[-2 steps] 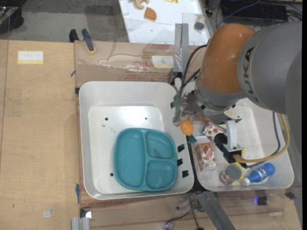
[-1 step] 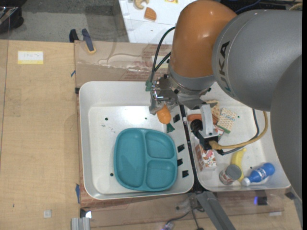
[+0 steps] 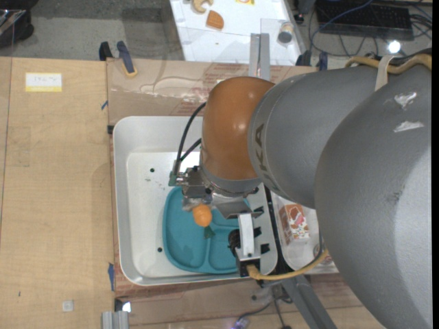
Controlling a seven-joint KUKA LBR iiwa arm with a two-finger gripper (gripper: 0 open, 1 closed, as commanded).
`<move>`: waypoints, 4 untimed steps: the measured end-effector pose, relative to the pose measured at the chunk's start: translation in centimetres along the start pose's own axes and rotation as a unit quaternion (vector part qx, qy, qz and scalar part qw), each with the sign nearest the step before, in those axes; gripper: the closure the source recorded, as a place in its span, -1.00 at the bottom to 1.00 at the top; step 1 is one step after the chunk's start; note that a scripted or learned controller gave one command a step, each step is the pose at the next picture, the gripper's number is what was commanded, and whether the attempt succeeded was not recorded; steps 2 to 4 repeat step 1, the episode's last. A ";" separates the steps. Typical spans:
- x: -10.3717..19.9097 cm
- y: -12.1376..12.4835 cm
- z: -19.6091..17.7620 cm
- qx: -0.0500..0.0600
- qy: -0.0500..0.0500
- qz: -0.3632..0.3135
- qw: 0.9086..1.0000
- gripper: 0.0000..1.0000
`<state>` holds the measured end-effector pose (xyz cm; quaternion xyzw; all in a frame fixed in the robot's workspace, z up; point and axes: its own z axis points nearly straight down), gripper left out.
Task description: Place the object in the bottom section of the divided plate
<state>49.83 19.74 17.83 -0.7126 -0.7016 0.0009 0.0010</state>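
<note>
A teal divided plate [image 3: 180, 242] lies in the left white bin [image 3: 134, 184], toward its near right corner. A small orange object [image 3: 202, 216] with a green stem sits over the plate's upper middle, near a divider ridge. My gripper [image 3: 194, 192] hangs directly above and just behind the orange object, mostly hidden under the wrist and the orange band [image 3: 230, 132]. I cannot make out whether the object is held or resting on the plate. The arm covers the plate's right side.
The right bin [image 3: 291, 252] holds a red-and-white packet [image 3: 293, 223], largely hidden by the arm. A blue-handled clamp [image 3: 125, 55] sits on the bench's far edge. A white table [image 3: 226, 9] behind carries small toy foods.
</note>
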 end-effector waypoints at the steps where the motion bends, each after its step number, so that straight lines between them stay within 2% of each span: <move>1: -0.1 0.0 0.0 0.000 0.000 0.001 1.000 -1.00; 4: -0.1 0.0 0.0 0.000 0.000 0.001 1.000 -1.00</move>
